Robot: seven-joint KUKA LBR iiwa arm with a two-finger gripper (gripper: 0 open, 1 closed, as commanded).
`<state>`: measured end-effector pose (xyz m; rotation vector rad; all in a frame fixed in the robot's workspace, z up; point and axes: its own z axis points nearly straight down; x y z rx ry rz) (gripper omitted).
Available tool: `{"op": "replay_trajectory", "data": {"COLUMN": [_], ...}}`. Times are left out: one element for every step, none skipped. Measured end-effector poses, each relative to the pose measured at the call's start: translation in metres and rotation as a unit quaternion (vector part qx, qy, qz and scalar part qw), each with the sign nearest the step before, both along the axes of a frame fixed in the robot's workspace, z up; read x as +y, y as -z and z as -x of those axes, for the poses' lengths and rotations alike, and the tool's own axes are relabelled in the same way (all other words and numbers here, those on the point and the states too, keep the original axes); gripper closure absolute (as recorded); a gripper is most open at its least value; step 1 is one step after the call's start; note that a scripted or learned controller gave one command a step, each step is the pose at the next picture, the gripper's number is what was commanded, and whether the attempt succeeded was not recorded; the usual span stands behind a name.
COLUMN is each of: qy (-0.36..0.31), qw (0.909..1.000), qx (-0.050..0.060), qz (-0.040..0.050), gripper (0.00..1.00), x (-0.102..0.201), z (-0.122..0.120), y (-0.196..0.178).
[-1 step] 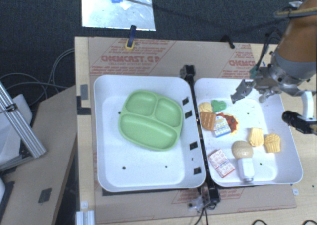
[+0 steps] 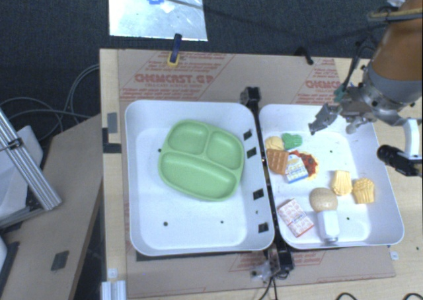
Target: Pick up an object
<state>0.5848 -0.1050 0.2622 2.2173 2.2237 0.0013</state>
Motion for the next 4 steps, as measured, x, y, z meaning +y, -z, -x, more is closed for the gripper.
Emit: {"op": "replay_trajectory", "data": {"qy": [0.001, 0.000, 0.000, -0.001], "qw": [1.0000, 1.0000, 1.0000, 0.9999], "qx": [0.002, 0.003, -0.007, -0.012], "qz": [-0.0004, -0.0009, -0.0008, -0.0006], "gripper": [0.00, 0.00, 0.00, 0.00], "x": [-0.002, 0.008, 0.005, 0.006], "z": [0.005, 0.001, -0.009, -0.018], "y": [0.062, 0.118, 0.153, 0.166]}}
